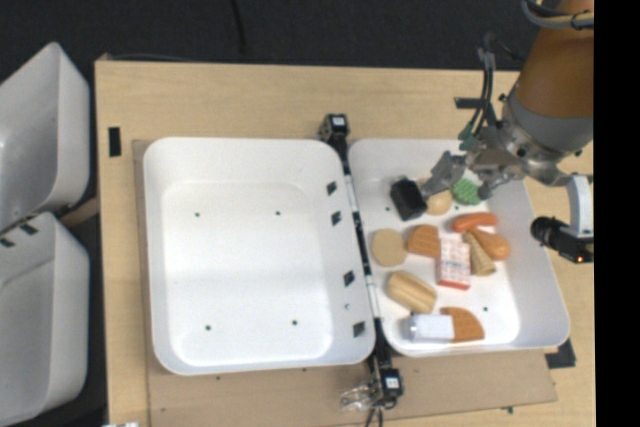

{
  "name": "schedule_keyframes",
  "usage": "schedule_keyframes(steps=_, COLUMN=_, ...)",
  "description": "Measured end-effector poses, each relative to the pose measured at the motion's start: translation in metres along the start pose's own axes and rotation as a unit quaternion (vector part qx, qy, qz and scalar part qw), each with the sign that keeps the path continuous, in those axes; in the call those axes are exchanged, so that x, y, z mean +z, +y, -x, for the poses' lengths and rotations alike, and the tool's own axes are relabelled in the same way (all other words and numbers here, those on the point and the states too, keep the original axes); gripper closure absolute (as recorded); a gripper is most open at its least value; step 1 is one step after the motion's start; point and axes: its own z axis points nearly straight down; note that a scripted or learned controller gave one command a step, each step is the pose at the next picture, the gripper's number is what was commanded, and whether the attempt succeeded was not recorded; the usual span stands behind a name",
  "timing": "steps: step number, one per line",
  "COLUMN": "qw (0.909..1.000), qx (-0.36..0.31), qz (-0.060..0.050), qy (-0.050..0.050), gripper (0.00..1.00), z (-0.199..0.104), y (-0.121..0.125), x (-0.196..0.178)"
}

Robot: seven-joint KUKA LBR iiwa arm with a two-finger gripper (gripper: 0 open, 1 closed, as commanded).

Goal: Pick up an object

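1. Camera view is looking down on the worktop (120, 215), a pale wooden board bearing two shallow white bins side by side.
2. Taking up the left half, the left bin (160, 315) is lying wide and white beside its neighbour.
3. Sitting just beside it, the right bin (545, 315) is holding all the clutter, a dozen or so small things bunched in its middle.
4. Reaching in from the right, the arm (560, 75) is hanging over the right bin's far right corner, its upper part cut off by the frame edge.
5. At its tip, the pincer (462, 173) is hovering above the top of the pile; whether it is apart or together I cannot tell, as the linkage is blurring into the objects below, and nothing is visibly held.
6. Lying directly under the pincer, the green piece (466, 189) is half hidden by it; the small tan lump (439, 204) is lying just to its left and the black block (406, 199) further left again, tilted.
7. Judging from this, the nearest candidates are lying straight below and slightly left of the pincer, so a short descent looks enough.
8. Farther toward the near edge, the red-and-white packet (455, 261) is standing lengthwise, with the bread-like roll (411, 291) near it.
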Motion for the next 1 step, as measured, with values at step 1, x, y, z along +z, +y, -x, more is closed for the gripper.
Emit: schedule_keyframes(steps=1, qw=1.0, qx=0.003, qz=-0.002, qy=0.0, gripper=0.0, z=0.0332, y=0.0035, x=0.1767)
